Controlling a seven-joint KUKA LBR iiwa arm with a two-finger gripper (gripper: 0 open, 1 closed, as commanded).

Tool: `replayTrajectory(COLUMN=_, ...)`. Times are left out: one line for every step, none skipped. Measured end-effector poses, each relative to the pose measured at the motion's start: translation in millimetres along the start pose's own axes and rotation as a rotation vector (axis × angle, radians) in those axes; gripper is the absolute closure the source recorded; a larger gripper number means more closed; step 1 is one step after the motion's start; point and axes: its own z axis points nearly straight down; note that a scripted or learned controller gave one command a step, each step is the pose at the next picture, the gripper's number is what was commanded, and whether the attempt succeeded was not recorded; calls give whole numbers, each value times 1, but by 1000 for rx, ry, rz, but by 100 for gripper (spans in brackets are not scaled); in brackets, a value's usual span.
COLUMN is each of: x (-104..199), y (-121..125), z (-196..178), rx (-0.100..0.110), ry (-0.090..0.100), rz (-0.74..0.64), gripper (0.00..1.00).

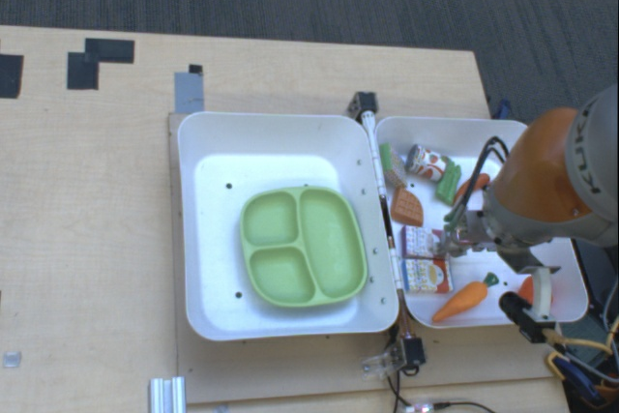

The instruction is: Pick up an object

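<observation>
Claw (455, 242) state I cannot tell; arm (546, 184) hides bin (551, 305) middle; carrot (461, 299) near the claw, small packets (426, 274) blurred.

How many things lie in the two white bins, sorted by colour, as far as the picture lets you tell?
Green: 3, the divided plate, a strip, a piece
Orange: 2, a carrot and a carrot partly behind the arm
Brown: 1, wedge
Printed packs: 3, a can, two cartons
Total: 9
</observation>
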Motion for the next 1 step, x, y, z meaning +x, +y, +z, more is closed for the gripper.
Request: replayTrajectory(x=0, y=0, z=0, rx=1, ry=-1, rz=0, gripper=0)
